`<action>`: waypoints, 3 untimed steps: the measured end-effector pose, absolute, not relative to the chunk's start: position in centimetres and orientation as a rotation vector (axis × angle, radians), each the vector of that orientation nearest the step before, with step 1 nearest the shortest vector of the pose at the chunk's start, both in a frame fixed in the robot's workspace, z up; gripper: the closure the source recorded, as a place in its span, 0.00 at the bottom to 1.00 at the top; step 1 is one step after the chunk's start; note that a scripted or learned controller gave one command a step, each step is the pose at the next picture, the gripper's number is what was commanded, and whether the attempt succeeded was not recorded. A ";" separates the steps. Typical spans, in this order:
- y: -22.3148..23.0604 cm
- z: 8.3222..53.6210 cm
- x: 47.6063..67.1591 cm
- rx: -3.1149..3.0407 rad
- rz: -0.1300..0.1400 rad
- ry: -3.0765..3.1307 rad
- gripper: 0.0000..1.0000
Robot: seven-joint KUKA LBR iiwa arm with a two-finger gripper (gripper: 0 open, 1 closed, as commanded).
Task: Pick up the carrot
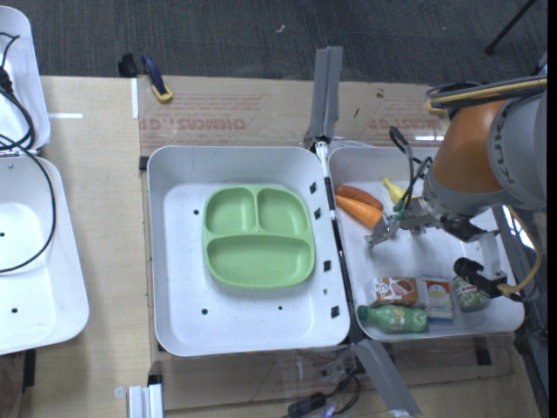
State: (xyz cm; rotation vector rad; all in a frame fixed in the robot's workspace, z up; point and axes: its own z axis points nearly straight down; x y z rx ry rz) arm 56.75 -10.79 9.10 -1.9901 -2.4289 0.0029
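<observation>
None of the lift done: carrot [359, 205] lying in right bin [500, 325], gripper [380, 233] just beside, grip state unclear.

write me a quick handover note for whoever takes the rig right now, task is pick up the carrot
Gripper: low in the right bin, just right of the carrot; finger state unclear, nothing seen held.
Carrot: lying at the right bin's upper left, by the divider.
Also in that bin: green bottle and small packets along the front edge. Green divided plate sits in the left bin.
Done: approach only.
Left: grasp the carrot and lift it.
</observation>
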 end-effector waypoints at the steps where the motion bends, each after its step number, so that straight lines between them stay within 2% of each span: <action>1: -9.8 9.1 61.1 -2.165 0.003 -2.277 0.00; 2: -9.9 9.9 61.0 -2.162 0.008 -2.278 1.00; 3: -5.4 19.7 59.5 -2.183 0.003 -2.260 1.00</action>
